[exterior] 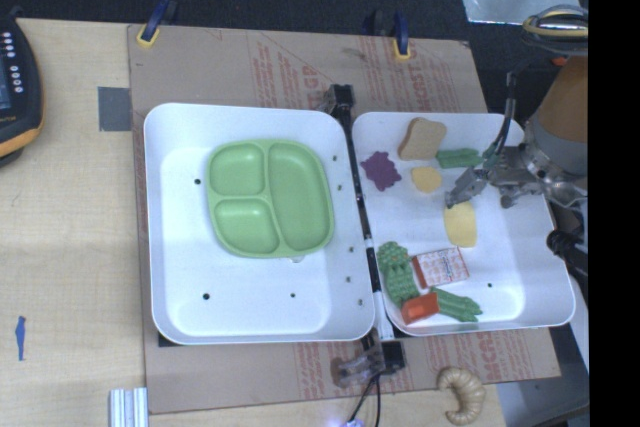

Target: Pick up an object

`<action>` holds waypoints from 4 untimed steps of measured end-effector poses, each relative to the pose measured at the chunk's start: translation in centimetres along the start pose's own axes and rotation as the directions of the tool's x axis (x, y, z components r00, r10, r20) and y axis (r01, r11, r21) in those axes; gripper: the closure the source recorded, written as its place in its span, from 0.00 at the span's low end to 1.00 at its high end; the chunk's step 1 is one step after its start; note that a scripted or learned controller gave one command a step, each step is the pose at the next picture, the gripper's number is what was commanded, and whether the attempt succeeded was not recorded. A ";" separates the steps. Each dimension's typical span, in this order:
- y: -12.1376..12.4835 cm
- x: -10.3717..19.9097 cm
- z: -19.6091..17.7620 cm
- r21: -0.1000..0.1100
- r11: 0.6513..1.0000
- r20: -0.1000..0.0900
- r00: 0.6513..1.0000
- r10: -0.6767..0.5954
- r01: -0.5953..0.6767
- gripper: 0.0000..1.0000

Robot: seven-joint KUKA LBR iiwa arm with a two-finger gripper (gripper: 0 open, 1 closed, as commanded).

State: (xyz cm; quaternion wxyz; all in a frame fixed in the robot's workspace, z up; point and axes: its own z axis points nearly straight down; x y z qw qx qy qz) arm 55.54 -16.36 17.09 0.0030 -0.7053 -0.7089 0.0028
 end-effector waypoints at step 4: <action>-0.4 -0.7 5.8 -0.003 1.000 0.003 1.000 -0.001 0.001 1.00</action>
